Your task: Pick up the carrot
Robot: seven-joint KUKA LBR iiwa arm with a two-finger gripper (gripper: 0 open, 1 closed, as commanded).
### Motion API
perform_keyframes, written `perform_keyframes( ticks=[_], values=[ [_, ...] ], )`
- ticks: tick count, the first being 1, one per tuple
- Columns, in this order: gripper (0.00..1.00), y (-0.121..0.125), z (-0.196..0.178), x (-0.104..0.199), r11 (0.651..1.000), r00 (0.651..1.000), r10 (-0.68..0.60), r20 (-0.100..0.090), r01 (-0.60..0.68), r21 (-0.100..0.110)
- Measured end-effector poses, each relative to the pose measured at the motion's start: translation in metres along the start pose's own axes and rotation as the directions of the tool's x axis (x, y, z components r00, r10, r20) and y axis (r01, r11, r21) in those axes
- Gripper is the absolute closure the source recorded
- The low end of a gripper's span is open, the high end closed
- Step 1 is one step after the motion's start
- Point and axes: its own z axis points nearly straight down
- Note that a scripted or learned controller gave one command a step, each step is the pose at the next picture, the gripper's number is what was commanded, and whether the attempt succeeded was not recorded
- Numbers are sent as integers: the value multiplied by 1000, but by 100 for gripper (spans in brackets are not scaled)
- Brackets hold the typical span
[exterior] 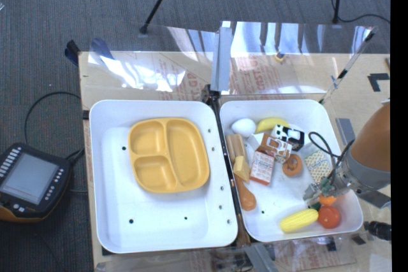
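The gripper (323,191) is seen over the right bin (319,113), touching the carrot (327,200); finger state cannot be told.

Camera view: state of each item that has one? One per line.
yellow divided plate: upright in left bin, compartments bare
gripper: low over right bin's right side, finger state unclear
carrot: in right bin beside the gripper, not visibly held
corn: lying flat
egg: whole

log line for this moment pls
task: pick up carrot | gripper low in right bin, front right corner | carrot beside tomato | grasp: cannot tell
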Motion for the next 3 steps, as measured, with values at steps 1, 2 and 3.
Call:
perform_keyframes(
  ticks=[1, 2, 3],
  values=[
    [0, 0, 0, 0, 1000, 1000, 1, 0, -1, 0],
    [0, -3, 7, -6, 962, 962, 274, 11, -274, -4],
    [0, -2, -23, -3, 1000, 999, -26, 18, 26, -1]
  ],
)
